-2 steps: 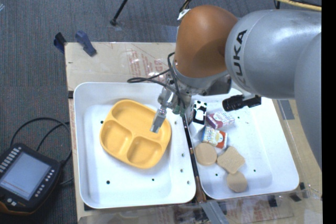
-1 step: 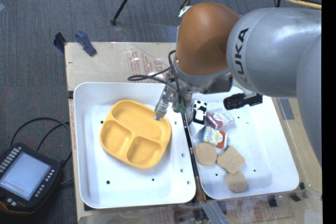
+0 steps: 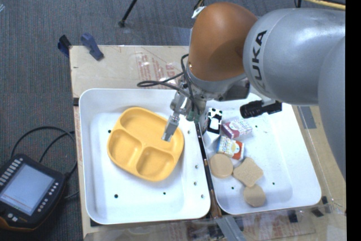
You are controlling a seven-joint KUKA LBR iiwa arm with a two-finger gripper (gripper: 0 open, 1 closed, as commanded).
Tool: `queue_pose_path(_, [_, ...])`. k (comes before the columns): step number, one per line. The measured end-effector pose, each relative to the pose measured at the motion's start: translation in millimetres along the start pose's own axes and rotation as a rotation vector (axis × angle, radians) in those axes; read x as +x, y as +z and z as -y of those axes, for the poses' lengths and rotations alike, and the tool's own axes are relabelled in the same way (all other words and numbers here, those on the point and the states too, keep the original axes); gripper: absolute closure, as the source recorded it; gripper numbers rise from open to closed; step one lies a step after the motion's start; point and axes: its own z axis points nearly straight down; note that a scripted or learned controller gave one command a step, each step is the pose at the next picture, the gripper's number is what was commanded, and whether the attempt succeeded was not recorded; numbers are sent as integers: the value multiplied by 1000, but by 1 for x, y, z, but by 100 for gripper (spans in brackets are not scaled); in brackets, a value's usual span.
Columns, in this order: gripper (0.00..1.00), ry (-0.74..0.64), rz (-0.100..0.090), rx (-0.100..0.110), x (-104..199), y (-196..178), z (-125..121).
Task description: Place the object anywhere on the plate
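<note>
Overhead, the tool [image 3: 171, 128] hangs above the right rim of the yellow plate [image 3: 138, 149] in the left bin [image 3: 96, 200], its grip state impossible to tell, while snack packets [image 3: 232, 138] and biscuits [image 3: 240, 175] lie in the right bin [image 3: 293, 178].

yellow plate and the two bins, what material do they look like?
Yellow plate: likely molded plastic, smooth with a soft sheen; uniform color, rounded divider ridges between three compartments. Left bin and right bin: probably thin formed plastic, white and semi-gloss, with rounded corners and raised rims; painted metal can't be ruled out from this view.
</note>
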Motion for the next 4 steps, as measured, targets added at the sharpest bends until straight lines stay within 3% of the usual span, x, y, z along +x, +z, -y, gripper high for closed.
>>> queue_pose_path(1, [100, 4, -3, -1, 0, -7, -1])
queue_pose_path(2, [100, -322, 11, 0, -4, 19, -60])
queue_pose_path(3, [100, -343, 12, -1, -4, 38, -77])
queue_pose_path(4, [100, -555, 10, 2, 9, 68, -12])
